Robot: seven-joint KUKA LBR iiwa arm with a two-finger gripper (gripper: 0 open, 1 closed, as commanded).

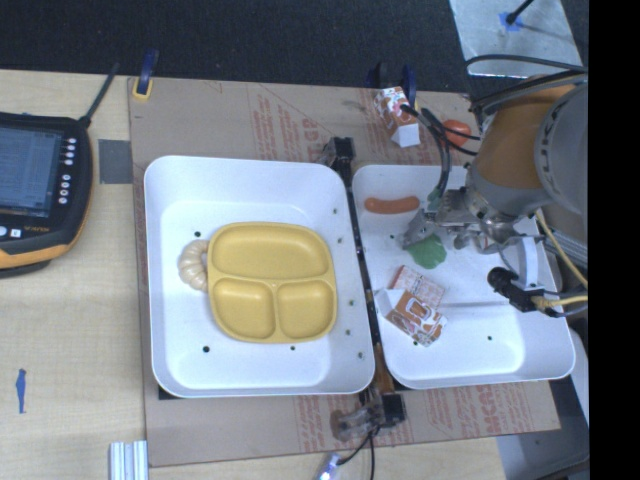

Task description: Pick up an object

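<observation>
While my arm (520,148) hangs over the right bin (540,353), I worry about a miss: the gripper (432,230) sits at the green object (429,253), and I cannot tell its state. The sausage (392,205) and packet (415,306) lie near.

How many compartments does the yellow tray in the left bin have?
3. The yellow tray has one wide compartment across its far side, and two smaller ones on its near side: one on the left, one on the right.
</observation>
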